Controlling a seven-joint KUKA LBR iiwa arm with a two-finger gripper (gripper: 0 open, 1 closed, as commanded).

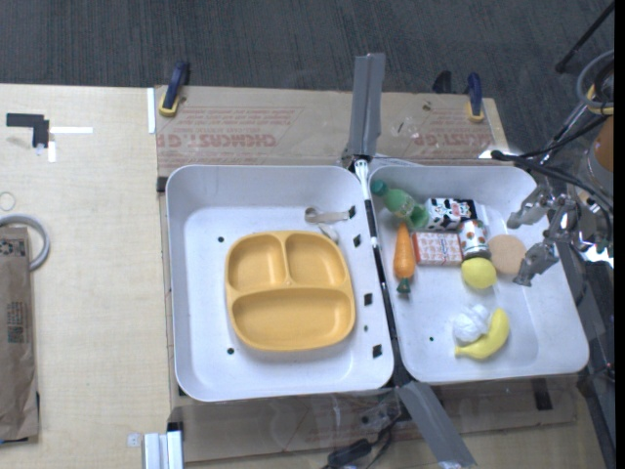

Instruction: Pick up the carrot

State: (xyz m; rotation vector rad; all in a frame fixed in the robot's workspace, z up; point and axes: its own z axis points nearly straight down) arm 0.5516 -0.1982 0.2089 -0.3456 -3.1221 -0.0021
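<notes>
We note a pale wood surface [88, 262] above dark carpet. The carrot [403, 254], orange with a green tip, lies along the right bin's [547, 360] left wall. Gripper [540, 233] spread wide, empty.

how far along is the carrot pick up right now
Nothing looks done yet. The carrot lies untouched near the left wall of the right bin, beside the green bottle and red box. In hand: the claw hangs open at the bin's right edge, holding nothing, well apart from the carrot. Left: cross over the lemon, descend, close on the carrot and lift.
</notes>
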